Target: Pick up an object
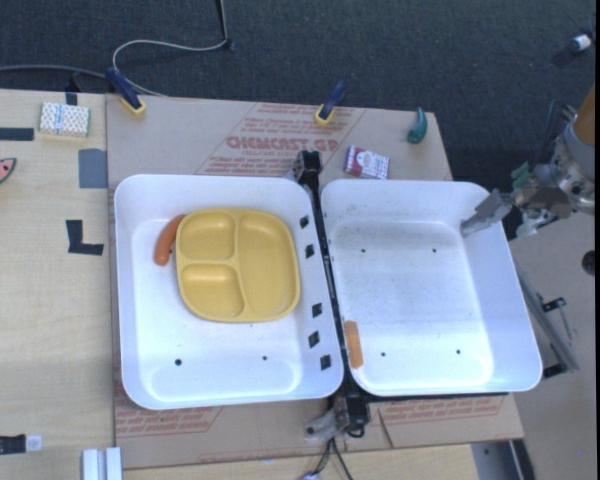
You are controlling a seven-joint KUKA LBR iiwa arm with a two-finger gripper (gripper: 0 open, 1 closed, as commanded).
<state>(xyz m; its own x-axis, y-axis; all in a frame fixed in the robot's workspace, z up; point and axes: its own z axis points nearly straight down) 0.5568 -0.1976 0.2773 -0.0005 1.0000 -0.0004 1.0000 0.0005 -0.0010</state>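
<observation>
Right now the gripper (495, 216) hangs over the right bin's (500, 298) right rim, nothing seen between its fingers; whether the jaws are apart or together, cannot tell. Well left of and below the jaws, one orange sausage (353, 344) lies against the right bin's left wall. Further left, a second sausage (165, 240) touches the yellow divided plate (238, 264) in the left bin (140, 348).

Tabletop (40, 298) carries cardboard sheet (270, 143); on that, two white bins (140, 368) (500, 368), small packet (366, 162).
</observation>
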